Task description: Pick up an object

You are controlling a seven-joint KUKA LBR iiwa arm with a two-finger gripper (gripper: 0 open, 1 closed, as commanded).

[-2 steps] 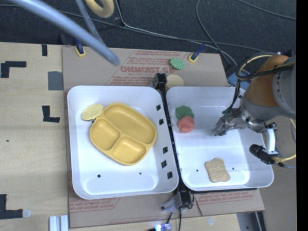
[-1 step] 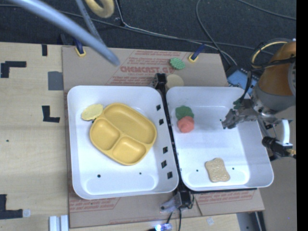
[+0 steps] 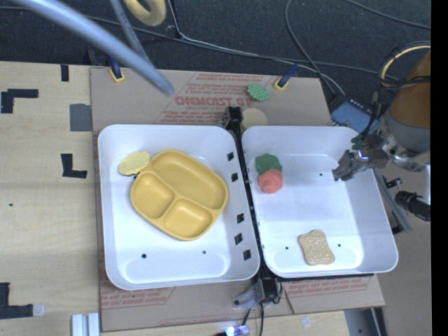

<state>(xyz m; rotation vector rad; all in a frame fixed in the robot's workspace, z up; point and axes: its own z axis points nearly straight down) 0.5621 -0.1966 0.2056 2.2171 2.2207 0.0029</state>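
In the right bin (image 3: pixel 308 208) lie a green piece (image 3: pixel 267 163) with a red-orange piece (image 3: pixel 271 181) touching it, near the left wall. A tan slice of toy bread (image 3: pixel 316 248) rests close to the front edge. My gripper (image 3: pixel 348 168) hangs over the bin's right side, near the right wall, well apart from all three objects. Its dark fingers point down and to the left, and nothing shows between them. The grey arm with its orange band rises behind it at the right edge of the view.
The left bin (image 3: pixel 126 257) holds a yellow divided plate (image 3: pixel 179 193) and a pale yellow piece (image 3: pixel 133 162) at its upper left. A green waffle-like piece (image 3: pixel 257 91) lies on the cardboard behind the bins. Cables cross the dark floor beyond.
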